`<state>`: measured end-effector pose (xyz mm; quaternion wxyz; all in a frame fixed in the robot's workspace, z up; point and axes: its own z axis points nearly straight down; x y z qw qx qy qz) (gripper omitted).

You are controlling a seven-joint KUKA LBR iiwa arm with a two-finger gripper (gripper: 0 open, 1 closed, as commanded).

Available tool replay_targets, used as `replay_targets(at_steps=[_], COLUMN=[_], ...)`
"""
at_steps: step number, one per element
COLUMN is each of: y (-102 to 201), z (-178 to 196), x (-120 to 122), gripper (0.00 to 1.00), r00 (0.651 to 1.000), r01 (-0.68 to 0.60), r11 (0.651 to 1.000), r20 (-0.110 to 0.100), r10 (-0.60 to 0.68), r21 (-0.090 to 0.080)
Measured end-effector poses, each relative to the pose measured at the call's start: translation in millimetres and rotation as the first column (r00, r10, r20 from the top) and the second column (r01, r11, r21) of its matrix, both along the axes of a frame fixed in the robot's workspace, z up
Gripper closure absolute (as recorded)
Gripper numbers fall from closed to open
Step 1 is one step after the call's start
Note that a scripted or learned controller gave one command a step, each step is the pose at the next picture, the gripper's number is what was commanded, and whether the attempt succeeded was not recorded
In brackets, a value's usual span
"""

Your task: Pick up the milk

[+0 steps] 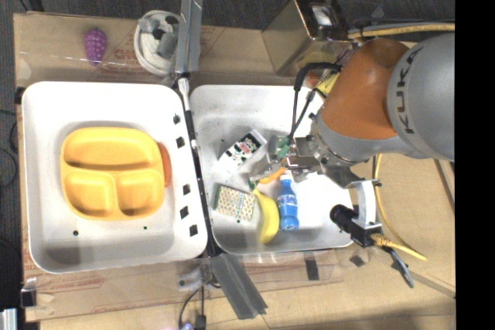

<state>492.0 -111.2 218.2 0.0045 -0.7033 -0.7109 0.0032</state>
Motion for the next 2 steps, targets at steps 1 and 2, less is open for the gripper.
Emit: replay_targets(at_steps=[1, 2], y=[13, 13], z=[-108, -92], x=[122, 128], gripper=[0.00, 1.00], r00=[0.984, 0.982], r01=[-0.177, -0.185], r11=[0.984, 0.983], r20=[0.022, 0.035], r10=[0.177, 0.186], r21=[-0.006, -0.012])
